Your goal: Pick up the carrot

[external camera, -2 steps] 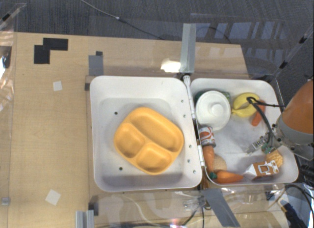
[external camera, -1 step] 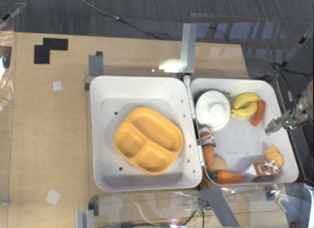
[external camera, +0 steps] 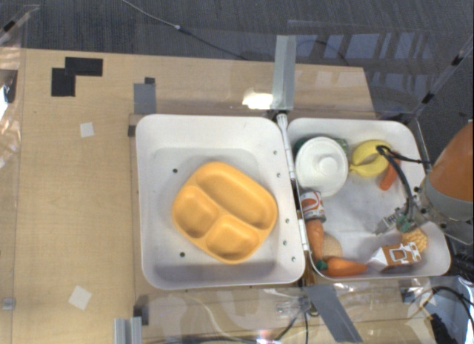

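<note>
The gripper [external camera: 395, 222] is hanging low over the right bin [external camera: 437, 261], toward its right side, and at this slant its metal tip is showing as a small grey cluster, so I cannot tell whether it is open or closed; nothing is showing in its grasp. Just beside it, toward the bin's near right corner, a waffle-patterned tan piece [external camera: 415, 239] is lying, and next to that an orange-and-white carton [external camera: 399, 256] is resting flat. A black cable [external camera: 401, 174] is looping from the gripper up across the bin, and behind it the arm's orange band [external camera: 453, 176] is filling the right edge. The carrot [external camera: 346, 266] is lying on its side along the near wall of the right bin, well apart from the gripper and to its left, with its tip pointing right. A beige lump [external camera: 332, 246] is sitting touching it, and an orange stick-shaped piece [external camera: 316, 236] is lying beside the bin's left wall under a small can with a red label [external camera: 311, 205]. Farther back a white round bowl [external camera: 322, 163] is sitting beside a yellow fruit [external camera: 369, 157], with a short orange bit [external camera: 387, 179] near it. In the left bin [external camera: 155, 187], a yellow divided plate [external camera: 224, 210] is sitting.
</note>
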`<state>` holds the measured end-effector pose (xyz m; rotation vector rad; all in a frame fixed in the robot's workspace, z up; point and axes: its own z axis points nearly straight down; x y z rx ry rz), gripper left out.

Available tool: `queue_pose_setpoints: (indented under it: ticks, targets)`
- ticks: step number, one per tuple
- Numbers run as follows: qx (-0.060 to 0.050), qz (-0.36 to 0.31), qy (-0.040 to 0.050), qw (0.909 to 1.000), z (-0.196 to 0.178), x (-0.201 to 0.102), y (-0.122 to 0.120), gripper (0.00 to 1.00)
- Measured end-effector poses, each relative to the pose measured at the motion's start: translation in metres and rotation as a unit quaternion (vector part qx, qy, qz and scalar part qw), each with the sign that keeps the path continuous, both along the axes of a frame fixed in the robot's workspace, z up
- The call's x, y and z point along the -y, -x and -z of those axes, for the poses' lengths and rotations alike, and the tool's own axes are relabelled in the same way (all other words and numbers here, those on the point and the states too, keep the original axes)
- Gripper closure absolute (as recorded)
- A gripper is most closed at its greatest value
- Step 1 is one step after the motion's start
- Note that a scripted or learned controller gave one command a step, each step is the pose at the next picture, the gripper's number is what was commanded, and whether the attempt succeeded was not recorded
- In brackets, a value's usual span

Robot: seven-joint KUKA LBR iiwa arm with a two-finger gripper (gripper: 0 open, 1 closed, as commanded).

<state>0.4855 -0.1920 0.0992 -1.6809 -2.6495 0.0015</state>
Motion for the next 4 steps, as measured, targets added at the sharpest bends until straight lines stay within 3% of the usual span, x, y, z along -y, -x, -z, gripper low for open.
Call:
queue_pose_setpoints:
  ticks: [1, 2, 3, 4]
  targets:
    - [0.011, -0.036, 0.0033, 0.9993, -0.143, -0.02, -0.006, 1.0]
    - [0.005, -0.102, 0.0018, 0.9948, 0.003, 0.001, -0.009, 1.0]
    - [0.006, 0.005, 0.0011, 1.0, 0.007, -0.031, -0.018, 1.0]
    - [0.005, 0.093, 0.0013, 0.9957, -0.004, -0.013, -0.013, 1.0]
